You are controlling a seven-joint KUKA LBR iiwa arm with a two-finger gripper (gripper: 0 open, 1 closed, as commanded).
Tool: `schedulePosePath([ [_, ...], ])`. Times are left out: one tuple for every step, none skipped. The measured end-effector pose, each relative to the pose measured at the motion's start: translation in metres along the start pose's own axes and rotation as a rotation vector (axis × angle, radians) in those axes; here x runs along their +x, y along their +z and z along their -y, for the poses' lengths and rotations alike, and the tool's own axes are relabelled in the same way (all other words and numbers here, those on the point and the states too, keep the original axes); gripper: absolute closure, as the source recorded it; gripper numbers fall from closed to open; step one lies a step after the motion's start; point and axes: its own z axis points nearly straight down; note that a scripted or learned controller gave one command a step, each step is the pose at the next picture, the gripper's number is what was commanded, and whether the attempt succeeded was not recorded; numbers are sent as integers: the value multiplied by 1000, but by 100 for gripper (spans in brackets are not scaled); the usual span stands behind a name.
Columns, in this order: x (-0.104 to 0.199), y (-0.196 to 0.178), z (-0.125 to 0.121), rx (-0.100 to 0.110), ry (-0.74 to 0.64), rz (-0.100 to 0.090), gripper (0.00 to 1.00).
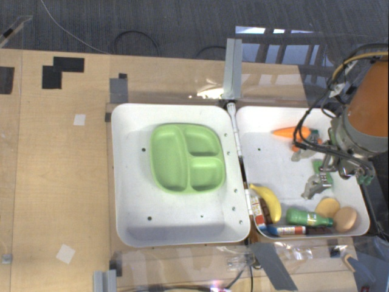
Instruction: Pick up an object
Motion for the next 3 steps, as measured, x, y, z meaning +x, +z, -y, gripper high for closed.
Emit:
schedulePosePath([
  [-8,96,68,-2,-90,-10,0],
  [-42,159,48,3,-199,8,0],
  [-121,162,-21,-5,-260,6,0],
])
